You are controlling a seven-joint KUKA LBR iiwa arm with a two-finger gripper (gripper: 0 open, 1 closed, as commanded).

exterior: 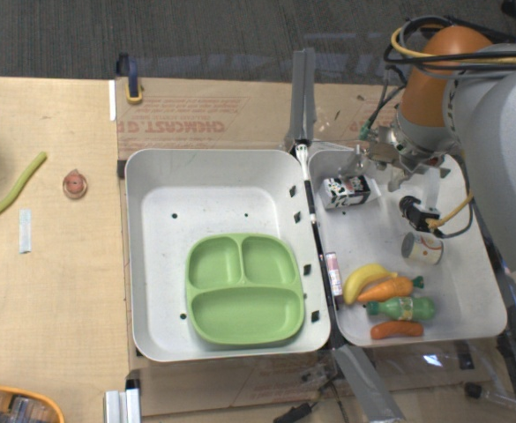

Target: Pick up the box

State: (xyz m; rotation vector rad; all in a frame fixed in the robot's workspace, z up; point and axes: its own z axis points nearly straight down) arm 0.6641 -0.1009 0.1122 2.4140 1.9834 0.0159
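1. The arm (469, 86) is reaching in from the right, and its end effector (383, 148) is hovering over the far end of the right bin (469, 324); whether it is released or clenched cannot be told.
2. The box (332, 275), slim and red-marked, is lying flat in the right bin, pressed along the bin's left wall, just beside the banana (365, 280).
3. Risk: the wall is leaving no room for a finger on that side, so a closing grasp is likely to be skidding off the box.
4. Risk: the black-and-white object (346, 191) is lying nearer the end effector and could be taken by mistake.
5. Risk: the banana, carrot (388, 290) and bottle (402, 308) are crowding the box and could be nudged.
6. The left bin (152, 236) is holding a green tray (244, 289).
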